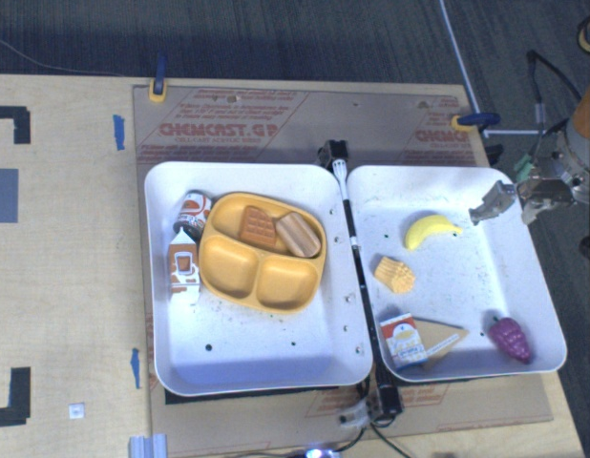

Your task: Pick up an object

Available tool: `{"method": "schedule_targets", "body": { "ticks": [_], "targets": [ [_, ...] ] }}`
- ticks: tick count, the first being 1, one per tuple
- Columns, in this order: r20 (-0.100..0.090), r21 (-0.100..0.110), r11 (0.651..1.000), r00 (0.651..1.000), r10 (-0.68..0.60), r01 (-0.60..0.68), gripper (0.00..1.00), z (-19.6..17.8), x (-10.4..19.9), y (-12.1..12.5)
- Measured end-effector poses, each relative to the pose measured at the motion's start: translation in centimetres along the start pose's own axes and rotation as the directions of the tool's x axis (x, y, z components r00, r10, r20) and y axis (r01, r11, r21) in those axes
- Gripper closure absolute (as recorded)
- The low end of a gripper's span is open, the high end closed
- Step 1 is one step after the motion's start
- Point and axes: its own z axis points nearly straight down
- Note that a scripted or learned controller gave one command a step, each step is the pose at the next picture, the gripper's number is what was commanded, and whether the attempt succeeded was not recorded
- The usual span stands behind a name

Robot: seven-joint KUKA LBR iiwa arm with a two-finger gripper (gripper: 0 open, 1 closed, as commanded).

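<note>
A: What colours sit around the yellow divided plate (260,277)?

B: Inside it, a brown waffle-patterned biscuit (258,227) and a tan-and-brown bread piece (299,234). Left of it, an orange-and-white carton (183,263) and a brown-and-white can (192,214).

A: And right of the plate?

B: A yellow banana (431,230), a yellow corn piece (394,275), a purple grape bunch (511,339), and a red-and-white carton (403,340), all on white bins (524,256).

You can read red lettering, "CHEMCAST GP", on the brown protective sheet (305,113) just behind the left white bin (171,284); part of the same print repeats toward the sheet's right corner. The small cartons' labels are too small to read.
</note>
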Motion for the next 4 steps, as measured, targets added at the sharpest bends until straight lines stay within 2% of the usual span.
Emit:
{"method": "schedule_targets", "body": {
  "ticks": [1,2,3,4],
  "targets": [
    [0.0,-0.002,1.0,1.0,0.0,0.0,0.0,13.9,4.6,-1.2],
    [0.006,-0.016,1.0,1.0,0.001,-0.001,0.0,14.5,8.0,-5.8],
    [0.007,-0.021,1.0,1.0,0.001,-0.001,0.0,14.5,8.7,-8.7],
    [0.007,-0.021,1.0,1.0,0.001,-0.001,0.0,14.5,8.8,-8.7]
  ]
}}
